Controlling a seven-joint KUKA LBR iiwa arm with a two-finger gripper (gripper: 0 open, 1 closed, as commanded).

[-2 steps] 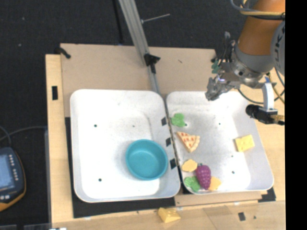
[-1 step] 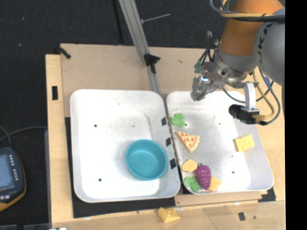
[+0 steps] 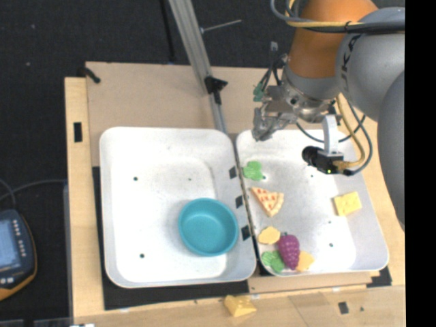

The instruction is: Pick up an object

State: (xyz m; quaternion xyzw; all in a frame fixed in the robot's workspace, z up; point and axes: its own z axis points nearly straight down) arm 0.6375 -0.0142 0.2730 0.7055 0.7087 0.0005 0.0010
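Note:
My gripper (image 3: 261, 132) hangs over the far left corner of the right bin (image 3: 354, 251), above and a little behind a small green toy (image 3: 253, 171). Nothing shows between its fingers. A pizza slice toy (image 3: 268, 200) lies near the bin's left wall. At the front left corner sit a yellow piece (image 3: 270, 236), a purple grape bunch (image 3: 289, 249), a green piece (image 3: 272, 259) and an orange-yellow piece (image 3: 304, 260). A yellow cheese block (image 3: 347, 203) lies toward the right side.
The left bin (image 3: 136, 155) holds a teal bowl (image 3: 208, 226) near its front right. A yellow wedge (image 3: 239, 306) lies on the bench in front of the bins. A slanted metal pole (image 3: 197, 53) rises behind the bins. A handheld controller (image 3: 13, 251) sits at far left.

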